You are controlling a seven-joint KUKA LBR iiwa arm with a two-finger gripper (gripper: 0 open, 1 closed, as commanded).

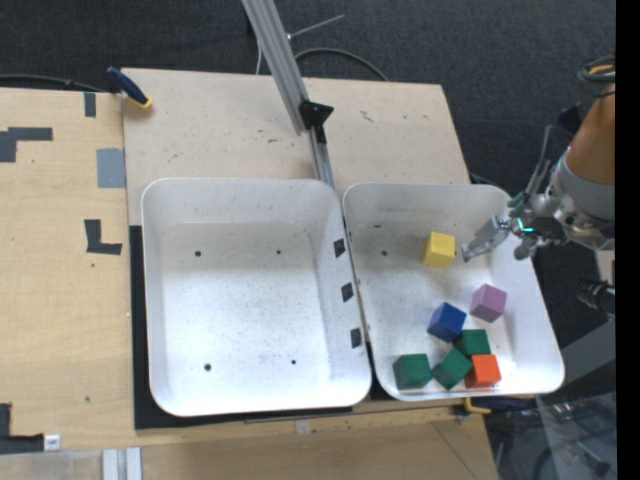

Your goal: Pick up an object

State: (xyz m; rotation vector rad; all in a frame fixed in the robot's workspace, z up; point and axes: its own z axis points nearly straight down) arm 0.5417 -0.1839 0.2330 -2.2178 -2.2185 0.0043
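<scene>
A pale wooden counter (250, 128) is seen on dark carpet (120, 13); a metal rail (275, 43) is slanted across it, with grey tape patches (110, 168) stuck on.

- The grey arm (590, 183) is reaching in from the right, its orange band showing above the wrist.
- The gripper (482, 244) is pointing leftward and slightly down.

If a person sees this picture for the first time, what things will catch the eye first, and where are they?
The coloured blocks in the right bin stand out: a yellow block apart near the middle, and purple, blue, orange and green ones clustered toward the near right corner. The gripper hangs beside the yellow block, at the bin's right side. The left bin is a wide white expanse.
</scene>
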